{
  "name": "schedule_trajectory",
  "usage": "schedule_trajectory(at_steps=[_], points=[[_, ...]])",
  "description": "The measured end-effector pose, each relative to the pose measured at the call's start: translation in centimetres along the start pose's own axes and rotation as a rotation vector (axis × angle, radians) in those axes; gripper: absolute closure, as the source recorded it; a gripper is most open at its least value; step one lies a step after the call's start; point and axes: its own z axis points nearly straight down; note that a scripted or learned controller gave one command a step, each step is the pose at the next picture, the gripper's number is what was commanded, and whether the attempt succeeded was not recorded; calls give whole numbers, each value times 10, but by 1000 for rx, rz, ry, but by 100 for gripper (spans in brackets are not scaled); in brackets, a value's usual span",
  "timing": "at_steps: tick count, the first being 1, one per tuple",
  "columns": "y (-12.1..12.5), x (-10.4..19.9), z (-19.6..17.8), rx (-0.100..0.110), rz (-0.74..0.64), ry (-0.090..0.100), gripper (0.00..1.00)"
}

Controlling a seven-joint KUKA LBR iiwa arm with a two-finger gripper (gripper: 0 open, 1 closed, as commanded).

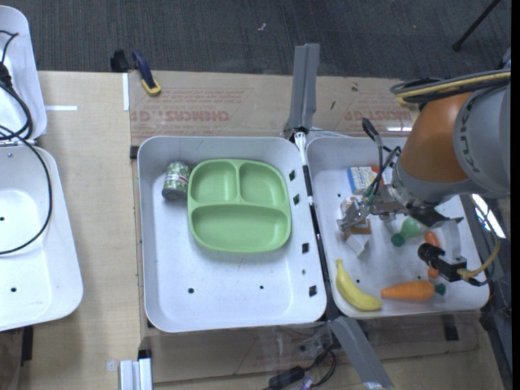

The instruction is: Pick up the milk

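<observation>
Milk carton (360, 177): lies in right bin (325, 218), far side, partly hidden behind arm; judged light, thin-walled, crushable; best gripped across 2 flat sides. Gripper (355, 218) just beside it, nearer the camera; finger state indeterminable.

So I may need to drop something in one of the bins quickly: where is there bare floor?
Left bin: a broad bare strip runs along its near side below the green divided plate, plus a narrow one below the small can. Right bin is crowded: the gripper, banana, carrot and other items leave little bare floor.
</observation>
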Motion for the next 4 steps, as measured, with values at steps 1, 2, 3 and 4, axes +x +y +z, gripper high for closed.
schedule_trajectory(at_steps=[1, 2, 3, 4], points=[[0, 0, -9, -1, 3, 1, 100], [-35, -9, -29, 5, 160, 1, 100], [-70, -10, -26, 4, -127, 2, 100], [-77, 55, -132, 2, -325, 0, 100]])
